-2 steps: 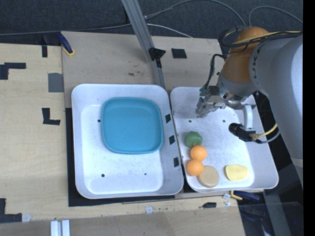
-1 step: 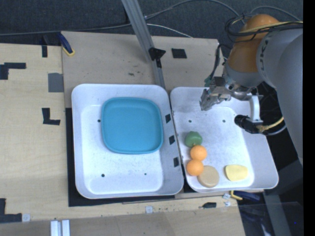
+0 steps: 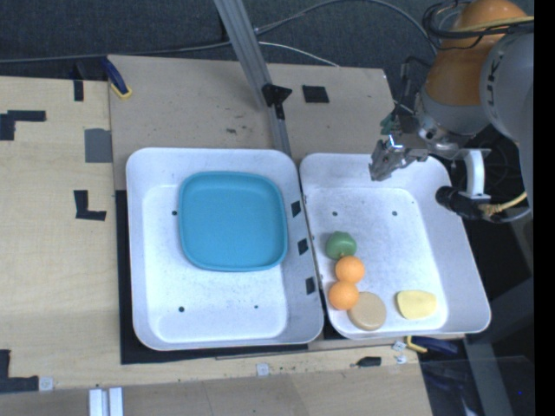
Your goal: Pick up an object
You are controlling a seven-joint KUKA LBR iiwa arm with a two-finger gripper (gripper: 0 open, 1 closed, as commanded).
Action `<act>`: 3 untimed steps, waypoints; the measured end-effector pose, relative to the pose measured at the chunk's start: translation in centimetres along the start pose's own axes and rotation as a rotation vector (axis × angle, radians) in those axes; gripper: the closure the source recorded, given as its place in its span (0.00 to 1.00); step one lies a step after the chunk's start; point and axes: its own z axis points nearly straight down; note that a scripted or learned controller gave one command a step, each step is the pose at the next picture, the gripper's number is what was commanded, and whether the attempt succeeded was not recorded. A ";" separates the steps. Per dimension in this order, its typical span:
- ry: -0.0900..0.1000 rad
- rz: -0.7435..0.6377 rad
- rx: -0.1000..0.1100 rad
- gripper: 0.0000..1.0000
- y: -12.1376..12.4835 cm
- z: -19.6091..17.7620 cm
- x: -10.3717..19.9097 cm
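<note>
Hovering over the right bin's [image 3: 451, 258] 12 o'clock rim, the pincer [image 3: 383, 166] grasps nothing; whether released or clenched, I cannot tell. Green ball [image 3: 341, 244], two oranges [image 3: 349, 269] [image 3: 342, 296], tan disc [image 3: 368, 310] and yellow piece [image 3: 416, 303] cluster toward 6 o'clock. At 9 o'clock, the left bin [image 3: 147, 258] holds a blue plate [image 3: 232, 220].

A robotics lab bench.

A plywood bench [image 3: 52, 232] marked with black tape patches carries two white bins [image 3: 156, 319] side by side, with a metal pole [image 3: 251, 59] slanting above them and cables [image 3: 347, 11] trailing over dark carpet [image 3: 130, 11]. An industrial arm [image 3: 486, 68], grey and orange, reaches in from the right, and toy foods [image 3: 347, 280] sit in the right-hand bin.
</note>
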 end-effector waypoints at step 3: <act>0.002 -0.005 0.005 1.00 -1.4 -2.0 11.0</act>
